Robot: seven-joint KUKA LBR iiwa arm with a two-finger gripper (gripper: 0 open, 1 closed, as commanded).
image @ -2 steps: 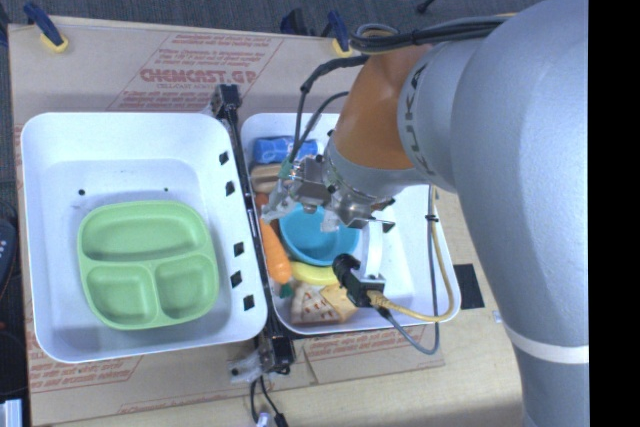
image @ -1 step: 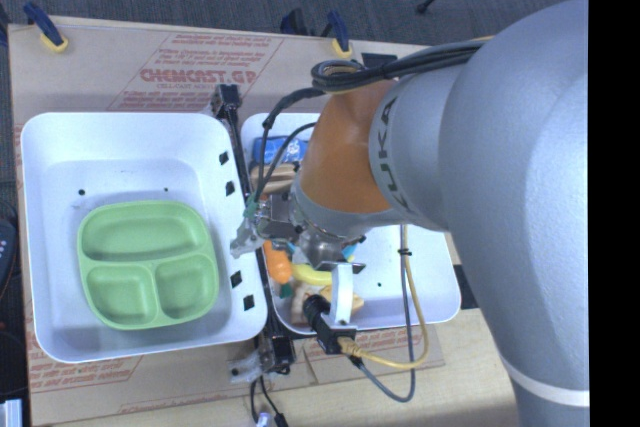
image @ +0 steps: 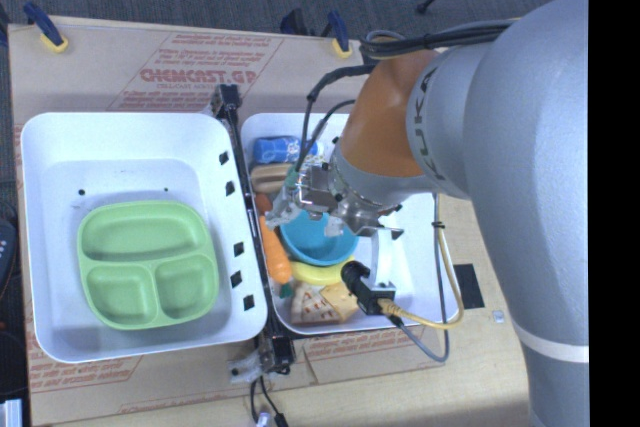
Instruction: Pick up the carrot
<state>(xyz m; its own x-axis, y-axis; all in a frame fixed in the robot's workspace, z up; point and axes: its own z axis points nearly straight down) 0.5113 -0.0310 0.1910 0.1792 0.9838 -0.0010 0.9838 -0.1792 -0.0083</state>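
Reaching in from the right, the grey arm (image: 520,165) covers much of the bench (image: 130,65), and its orange band (image: 390,130) sits above the right bin (image: 425,300). Two white bins lie side by side on the brown bench top. The left bin (image: 50,215) holds a green divided plate (image: 150,265) with three compartments, set toward the near side of that bin. The right bin is crowded with small things, partly hidden under the wrist. The gripper (image: 318,205) hangs low over the middle of this bin, right above a blue bowl (image: 318,240), and whether its jaws are spread or closed cannot be told from here, since the metal parts blur together.

Under the blue bowl's near edge lies a yellow piece (image: 328,275), perhaps a banana, though it is hard to be sure. A blue packet (image: 275,151) lies at the far end of the bin, with a tan bread-like item (image: 268,177) just beside it. The carrot (image: 276,255) lies along the left wall of the right bin, orange, pointing roughly away from the camera, just left of the blue bowl and apart from the gripper. A brown cracker-like piece (image: 320,305) rests near the bin's front wall. Blue clamps (image: 45,25) grip the bench's far edge.
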